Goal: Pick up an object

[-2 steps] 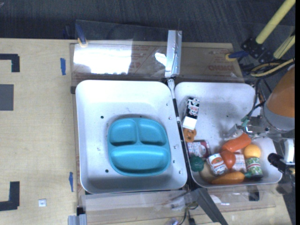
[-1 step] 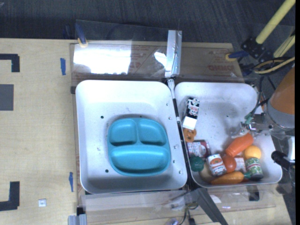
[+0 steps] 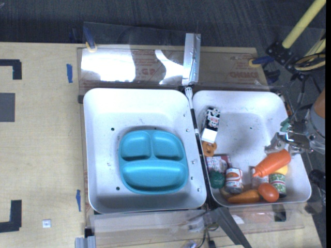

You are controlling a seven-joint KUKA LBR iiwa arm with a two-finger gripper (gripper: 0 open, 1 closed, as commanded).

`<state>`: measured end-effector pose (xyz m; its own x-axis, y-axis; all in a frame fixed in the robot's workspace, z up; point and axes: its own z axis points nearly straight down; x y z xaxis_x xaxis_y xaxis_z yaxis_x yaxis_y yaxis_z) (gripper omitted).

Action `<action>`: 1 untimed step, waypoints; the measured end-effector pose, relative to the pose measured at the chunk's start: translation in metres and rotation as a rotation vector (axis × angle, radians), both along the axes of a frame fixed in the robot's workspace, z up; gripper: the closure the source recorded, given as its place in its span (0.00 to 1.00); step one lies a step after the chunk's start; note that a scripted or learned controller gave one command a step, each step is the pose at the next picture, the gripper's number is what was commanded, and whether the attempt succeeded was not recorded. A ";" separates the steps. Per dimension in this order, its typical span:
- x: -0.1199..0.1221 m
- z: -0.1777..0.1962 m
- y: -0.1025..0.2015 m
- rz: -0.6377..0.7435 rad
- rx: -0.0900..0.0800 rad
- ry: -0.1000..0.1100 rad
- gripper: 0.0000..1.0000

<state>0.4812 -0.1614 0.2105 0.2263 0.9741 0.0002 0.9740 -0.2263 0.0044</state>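
The worktop (image 3: 41, 154) carries two shallow white bins side by side. The left bin (image 3: 98, 107) holds a blue divided tray (image 3: 153, 160) lying flat near its middle. The right bin (image 3: 248, 105) holds the loose items, crowded toward its 6 o'clock half; its 12 o'clock half shows bare floor.

Contents of the right bin, as far as can be made out: a small black-and-white carton (image 3: 212, 118) at about 10 o'clock, a white block (image 3: 209, 135) just below it, a red-and-white can (image 3: 234, 180) near 6 o'clock, a dark green piece (image 3: 216, 180) beside the can, an orange carrot (image 3: 243, 196) along the 6 o'clock wall, a red tomato (image 3: 268, 191) at about 5 o'clock, and an orange bottle (image 3: 272, 164) lying tilted at about 4 o'clock.

The claw (image 3: 289, 138) sits at the bin's 3 o'clock rim, just above the bottle's upper end. Whether it is open or closed cannot be told from this view, and no item is seen between its parts.

Assessment: the pick is not done. Every item appears to rest in the bin. The bottle is the nearest candidate. Remaining work, by judgement: settle over one item, close on it, and lift it clear of the neighbours pressed against it.
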 end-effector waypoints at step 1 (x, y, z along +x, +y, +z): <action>-0.001 -0.003 0.094 0.071 0.003 0.007 1.00</action>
